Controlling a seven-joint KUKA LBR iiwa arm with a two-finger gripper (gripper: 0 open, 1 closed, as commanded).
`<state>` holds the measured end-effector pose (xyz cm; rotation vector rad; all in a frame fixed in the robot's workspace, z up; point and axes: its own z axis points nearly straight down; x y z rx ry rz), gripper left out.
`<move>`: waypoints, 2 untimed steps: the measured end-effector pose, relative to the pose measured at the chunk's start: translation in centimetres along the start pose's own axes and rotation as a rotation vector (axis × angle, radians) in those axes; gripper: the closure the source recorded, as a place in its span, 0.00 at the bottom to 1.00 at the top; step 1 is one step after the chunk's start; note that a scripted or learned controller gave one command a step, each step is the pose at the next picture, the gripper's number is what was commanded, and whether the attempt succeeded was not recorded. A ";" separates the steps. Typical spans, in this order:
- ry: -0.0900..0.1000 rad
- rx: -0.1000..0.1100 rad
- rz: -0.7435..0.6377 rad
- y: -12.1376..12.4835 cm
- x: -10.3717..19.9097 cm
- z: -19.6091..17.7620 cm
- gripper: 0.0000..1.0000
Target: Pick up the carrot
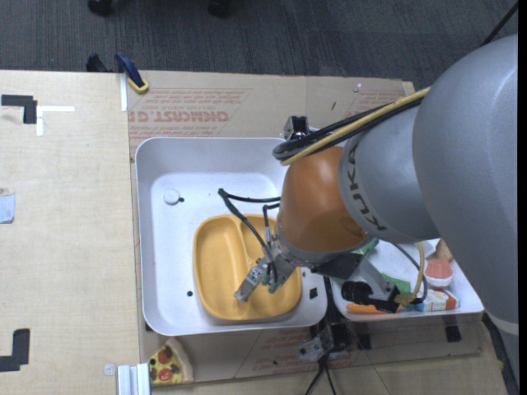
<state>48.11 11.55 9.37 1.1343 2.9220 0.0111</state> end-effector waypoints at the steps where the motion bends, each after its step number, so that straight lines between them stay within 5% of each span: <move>1: -0.006 -0.027 0.002 1.0 0.0 -1.3 1.00; 2: -0.006 -0.027 0.007 1.1 -0.1 -2.0 1.00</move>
